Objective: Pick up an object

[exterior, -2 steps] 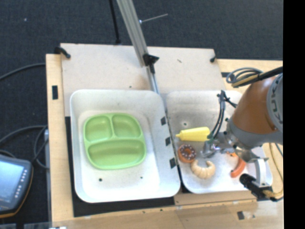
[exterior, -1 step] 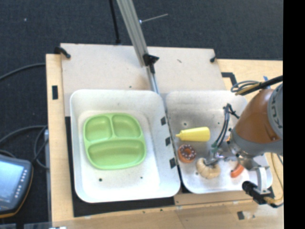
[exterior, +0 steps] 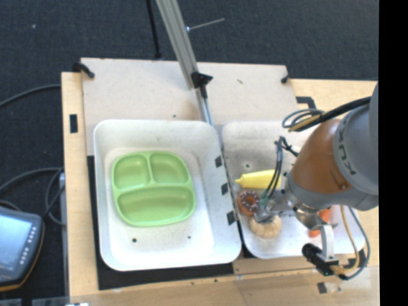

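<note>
In the right bin (exterior: 255,139), the gripper (exterior: 264,210) hovers over clutter.

A robotics lab test cell, not a home or shop.

A grey industrial arm (exterior: 338,164) with an orange band works over a plain board surface (exterior: 146,94) carrying two shallow white bins (exterior: 105,139), with loose cables at the wrist. Well to the left of the gripper (exterior: 264,212) lies dark carpet (exterior: 38,30) with trailing cords and a handheld control pendant (exterior: 18,244); up and left of it an aluminium strut (exterior: 178,34) slants over the surface.
</note>
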